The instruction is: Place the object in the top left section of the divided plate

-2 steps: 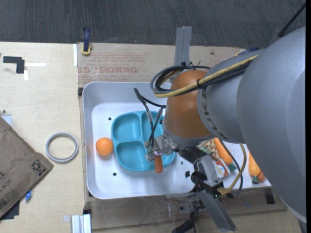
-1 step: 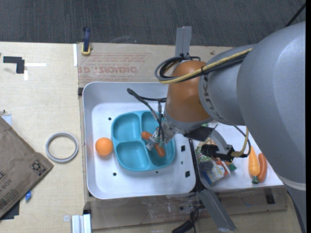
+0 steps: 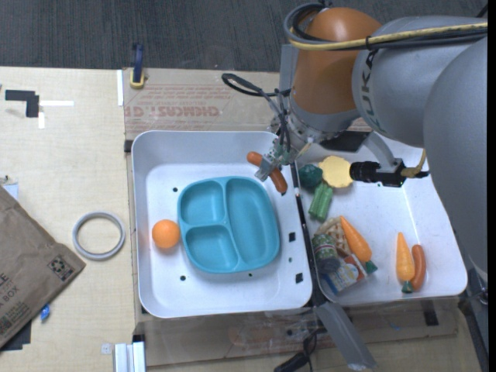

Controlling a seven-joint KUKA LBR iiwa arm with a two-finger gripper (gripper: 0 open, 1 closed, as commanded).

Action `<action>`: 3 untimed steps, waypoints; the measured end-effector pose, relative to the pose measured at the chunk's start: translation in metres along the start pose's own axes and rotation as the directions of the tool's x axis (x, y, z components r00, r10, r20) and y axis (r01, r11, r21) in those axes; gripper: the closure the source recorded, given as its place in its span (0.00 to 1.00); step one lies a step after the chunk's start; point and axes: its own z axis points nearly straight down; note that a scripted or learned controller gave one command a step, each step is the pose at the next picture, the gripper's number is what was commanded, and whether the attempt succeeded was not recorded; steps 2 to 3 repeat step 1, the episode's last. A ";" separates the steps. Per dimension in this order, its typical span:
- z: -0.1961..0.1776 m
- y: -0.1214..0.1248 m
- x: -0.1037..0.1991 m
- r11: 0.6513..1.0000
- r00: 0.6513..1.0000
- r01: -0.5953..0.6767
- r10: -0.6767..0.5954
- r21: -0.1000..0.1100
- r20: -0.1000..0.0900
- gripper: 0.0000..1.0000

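your gripper (image 3: pixel 273 163) sits over the left bin's (image 3: pixel 147 208) upper right corner, fingers clamped on a hot dog (image 3: pixel 267 170) just above the teal divided plate's (image 3: pixel 229 225) top right edge. an orange ball (image 3: pixel 165 234) lies just left of the plate.

My arm (image 3: pixel 434 76) looks like smooth grey painted metal under a glossy orange band (image 3: pixel 337 49). The divided plate (image 3: pixel 229 225) is matt teal plastic; the bins (image 3: pixel 155 285) glossy white plastic; the surface (image 3: pixel 62 177) pale wood.
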 end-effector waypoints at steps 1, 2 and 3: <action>-0.034 -0.062 0.055 0.988 0.988 -0.152 0.152 0.003 -0.002 1.00; -0.034 -0.062 0.055 0.988 0.988 -0.152 0.152 0.003 -0.002 1.00; -0.034 -0.062 0.055 0.988 0.988 -0.152 0.152 0.003 -0.002 1.00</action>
